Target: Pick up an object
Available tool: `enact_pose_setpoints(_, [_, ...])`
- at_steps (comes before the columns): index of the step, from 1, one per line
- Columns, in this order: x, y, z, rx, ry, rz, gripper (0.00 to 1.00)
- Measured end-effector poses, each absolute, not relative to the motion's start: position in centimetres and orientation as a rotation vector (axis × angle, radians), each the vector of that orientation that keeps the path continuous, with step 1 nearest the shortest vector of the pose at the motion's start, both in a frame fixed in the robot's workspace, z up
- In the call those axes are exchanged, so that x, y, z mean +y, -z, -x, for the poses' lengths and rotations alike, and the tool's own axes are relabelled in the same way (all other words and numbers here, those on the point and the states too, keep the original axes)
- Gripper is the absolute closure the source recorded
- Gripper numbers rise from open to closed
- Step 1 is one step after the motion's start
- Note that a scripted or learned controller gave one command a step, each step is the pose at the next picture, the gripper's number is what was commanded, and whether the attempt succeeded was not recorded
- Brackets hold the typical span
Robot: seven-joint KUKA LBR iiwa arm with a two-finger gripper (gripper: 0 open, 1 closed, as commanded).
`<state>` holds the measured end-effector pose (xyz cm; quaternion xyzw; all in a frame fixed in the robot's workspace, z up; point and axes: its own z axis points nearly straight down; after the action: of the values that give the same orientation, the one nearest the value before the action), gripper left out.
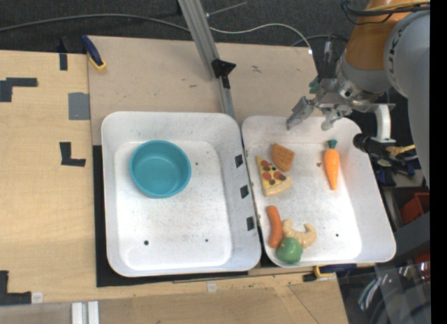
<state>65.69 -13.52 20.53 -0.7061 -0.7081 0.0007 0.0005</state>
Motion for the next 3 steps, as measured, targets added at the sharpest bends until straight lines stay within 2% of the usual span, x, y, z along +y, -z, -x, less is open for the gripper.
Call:
enact_pose_setpoints(1, [-13.5,-20.5,-65.7,-2.224,-0.003,2.218,0.00])
enact_pose_setpoints(3, [-14.1,-9.3,-65.9,-2.221,-0.008,2.216,0.00])
